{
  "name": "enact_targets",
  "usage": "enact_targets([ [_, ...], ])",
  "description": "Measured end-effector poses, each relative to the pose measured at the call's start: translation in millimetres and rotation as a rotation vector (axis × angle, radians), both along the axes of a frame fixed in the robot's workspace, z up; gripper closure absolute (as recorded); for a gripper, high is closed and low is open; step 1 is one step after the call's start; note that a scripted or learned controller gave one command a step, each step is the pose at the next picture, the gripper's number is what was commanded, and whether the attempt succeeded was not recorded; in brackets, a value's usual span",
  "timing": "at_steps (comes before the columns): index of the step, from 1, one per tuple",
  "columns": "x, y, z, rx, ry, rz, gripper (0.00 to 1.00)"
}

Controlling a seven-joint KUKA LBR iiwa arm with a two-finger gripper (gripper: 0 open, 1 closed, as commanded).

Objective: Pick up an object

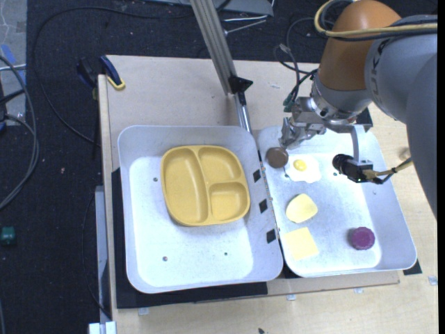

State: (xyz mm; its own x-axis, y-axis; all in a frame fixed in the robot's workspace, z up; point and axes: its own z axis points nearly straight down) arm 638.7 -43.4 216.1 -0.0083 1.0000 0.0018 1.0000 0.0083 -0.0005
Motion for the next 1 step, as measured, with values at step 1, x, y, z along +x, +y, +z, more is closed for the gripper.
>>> enact_targets([
  [1,-5.7,45.8,11.3,0.0,-0.002,0.0,1.0],
])
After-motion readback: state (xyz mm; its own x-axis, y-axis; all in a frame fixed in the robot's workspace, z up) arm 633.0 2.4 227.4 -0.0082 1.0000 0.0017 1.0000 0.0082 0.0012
